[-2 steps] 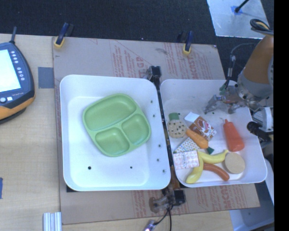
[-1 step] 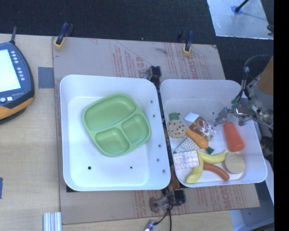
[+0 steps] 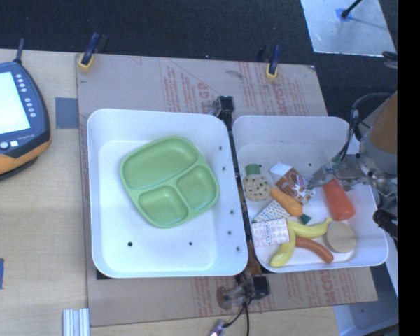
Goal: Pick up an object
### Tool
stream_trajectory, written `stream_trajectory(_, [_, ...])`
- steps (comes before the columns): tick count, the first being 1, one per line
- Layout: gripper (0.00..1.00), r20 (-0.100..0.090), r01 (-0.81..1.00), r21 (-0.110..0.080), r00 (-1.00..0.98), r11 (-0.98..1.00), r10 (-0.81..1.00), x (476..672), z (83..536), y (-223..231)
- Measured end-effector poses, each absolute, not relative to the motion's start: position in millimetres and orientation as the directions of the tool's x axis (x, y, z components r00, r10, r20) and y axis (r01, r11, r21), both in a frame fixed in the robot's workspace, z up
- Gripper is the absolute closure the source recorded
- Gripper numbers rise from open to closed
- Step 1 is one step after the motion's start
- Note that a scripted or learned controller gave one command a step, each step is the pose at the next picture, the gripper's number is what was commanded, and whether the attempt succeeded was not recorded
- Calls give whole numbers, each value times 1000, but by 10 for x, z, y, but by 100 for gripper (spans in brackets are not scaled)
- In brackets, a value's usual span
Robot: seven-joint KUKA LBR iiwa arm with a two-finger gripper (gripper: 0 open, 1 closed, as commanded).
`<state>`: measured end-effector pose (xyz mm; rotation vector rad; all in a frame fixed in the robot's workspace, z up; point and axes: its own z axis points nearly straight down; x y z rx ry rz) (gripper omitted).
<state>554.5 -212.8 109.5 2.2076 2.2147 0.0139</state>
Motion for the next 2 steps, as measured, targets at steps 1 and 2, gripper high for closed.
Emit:
stream_trajectory(1, [100,-6,1000,18,-7,7,1000,5557,1210,-2138])
stream_trajectory(2, [0,-7,1000,18,-7,7,1000,5556,1209,-2140])
